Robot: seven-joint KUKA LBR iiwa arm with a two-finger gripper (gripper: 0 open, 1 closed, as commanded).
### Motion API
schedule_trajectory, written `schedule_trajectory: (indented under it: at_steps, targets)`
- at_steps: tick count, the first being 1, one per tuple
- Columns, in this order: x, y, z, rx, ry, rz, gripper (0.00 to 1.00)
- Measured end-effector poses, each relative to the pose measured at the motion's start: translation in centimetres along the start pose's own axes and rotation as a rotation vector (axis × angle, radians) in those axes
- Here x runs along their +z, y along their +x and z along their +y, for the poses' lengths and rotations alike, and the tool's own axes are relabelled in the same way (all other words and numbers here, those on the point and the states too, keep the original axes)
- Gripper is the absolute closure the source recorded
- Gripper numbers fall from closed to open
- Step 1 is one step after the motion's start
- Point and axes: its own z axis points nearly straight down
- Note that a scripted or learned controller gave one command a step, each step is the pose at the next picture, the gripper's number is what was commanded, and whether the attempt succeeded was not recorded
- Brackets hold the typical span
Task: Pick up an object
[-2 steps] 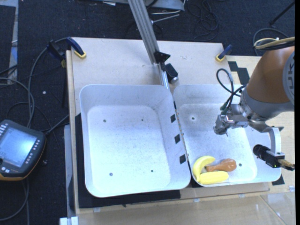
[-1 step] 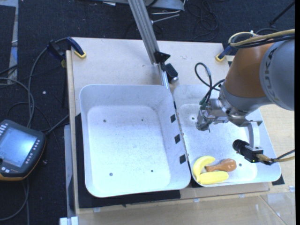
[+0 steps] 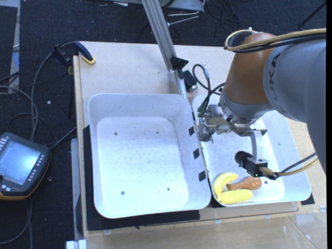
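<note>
Pale wooden worktop (image 3: pixel 129 69), bearing two shallow white bins side by side: left bin (image 3: pixel 140 154) and right bin (image 3: pixel 282 139). Near the far left corner, a yellow-and-black clamp (image 3: pixel 83 53). From the middle, a slanted aluminium post (image 3: pixel 161 27).

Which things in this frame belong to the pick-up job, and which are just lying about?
Job:
- yellow curved banana-shaped toy, right white bin
- orange-brown drumstick-shaped toy beside it
- pale yellow oblong piece in front of them
- hand, over that bin's far left part

Lying about:
- left white bin
- grey handheld control pendant on the floor
- yellow-handled clamp at the bench corner
</note>
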Motion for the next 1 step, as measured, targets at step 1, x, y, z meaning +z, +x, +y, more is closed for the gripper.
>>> schedule_trajectory:
  at_steps: [1]
  targets:
    - [-0.87,4.39,0.85,0.001,0.0,0.0,1.0]
